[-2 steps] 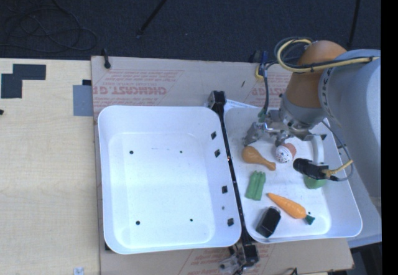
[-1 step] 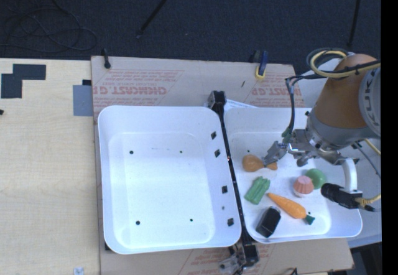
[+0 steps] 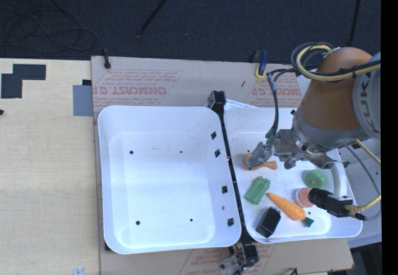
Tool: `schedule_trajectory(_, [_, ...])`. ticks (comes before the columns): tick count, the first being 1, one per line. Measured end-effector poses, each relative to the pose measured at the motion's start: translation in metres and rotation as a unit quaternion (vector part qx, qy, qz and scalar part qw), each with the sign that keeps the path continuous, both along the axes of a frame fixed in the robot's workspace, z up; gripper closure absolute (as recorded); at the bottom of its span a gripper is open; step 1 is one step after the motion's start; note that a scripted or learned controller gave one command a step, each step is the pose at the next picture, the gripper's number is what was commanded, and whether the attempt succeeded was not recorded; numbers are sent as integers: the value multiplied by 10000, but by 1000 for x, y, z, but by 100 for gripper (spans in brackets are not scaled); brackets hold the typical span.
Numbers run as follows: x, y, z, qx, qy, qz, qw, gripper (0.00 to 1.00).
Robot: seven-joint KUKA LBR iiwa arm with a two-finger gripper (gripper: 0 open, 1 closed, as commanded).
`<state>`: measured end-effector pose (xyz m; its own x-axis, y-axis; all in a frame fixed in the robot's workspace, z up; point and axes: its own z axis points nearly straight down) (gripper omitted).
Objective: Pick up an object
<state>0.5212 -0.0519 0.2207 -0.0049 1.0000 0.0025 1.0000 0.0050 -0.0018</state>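
My gripper (image 3: 268,148) reaches into the right bin (image 3: 249,119) from the right, low over its middle. An orange toy piece (image 3: 258,160) sits right at the gripper's tip, partly covered by it, and I cannot tell whether it is held. Nearer the front lie a green ridged block (image 3: 257,191), an orange carrot with a teal end (image 3: 287,206) and a small black block (image 3: 268,221). A pale green lump (image 3: 315,178) and a reddish round piece (image 3: 303,196) lie to the right, under the wrist.
The left bin (image 3: 112,143) stands beside the right one, with a black divider rail (image 3: 225,162) between them. Both bins rest on a cardboard sheet (image 3: 155,84). Pale bench top (image 3: 43,174) stretches to the left.
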Motion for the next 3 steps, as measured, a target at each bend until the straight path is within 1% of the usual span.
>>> schedule_trajectory(1, [7, -127, -5, -38, 0, -75, 10000, 0])
schedule_trajectory(2, [49, -115, -118, -32, -56, -32, 10000, 0])
schedule_trajectory(3, [102, -69, -28, -14, -61, 8, 10000, 0])
